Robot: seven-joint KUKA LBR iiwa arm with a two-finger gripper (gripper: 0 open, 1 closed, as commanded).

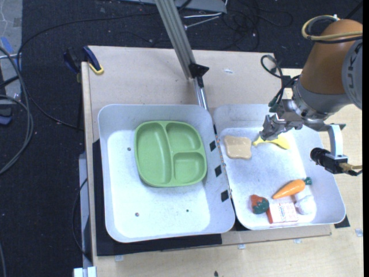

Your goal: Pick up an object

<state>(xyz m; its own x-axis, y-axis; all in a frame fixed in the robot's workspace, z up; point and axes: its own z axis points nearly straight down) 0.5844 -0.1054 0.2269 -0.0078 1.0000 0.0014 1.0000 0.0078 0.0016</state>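
My gripper (270, 133) hangs low over the back of the right bin (253, 113), right on top of a yellow banana-like piece (281, 143) that sticks out from under it on both sides. Whether the piece is gripped cannot be seen. A slice of toast (237, 148) lies just left of the gripper. Toward the bin's front lie an orange carrot (288, 188), a red strawberry (259, 204), a red and white box (282, 213) and a small white object (305, 203).
A green divided plate (171, 153) rests in the left bin (115, 212). A slanted metal pole (176, 25) reaches down to the wall between the bins. The arm's orange band (331, 56) looms over the right bin's back corner.
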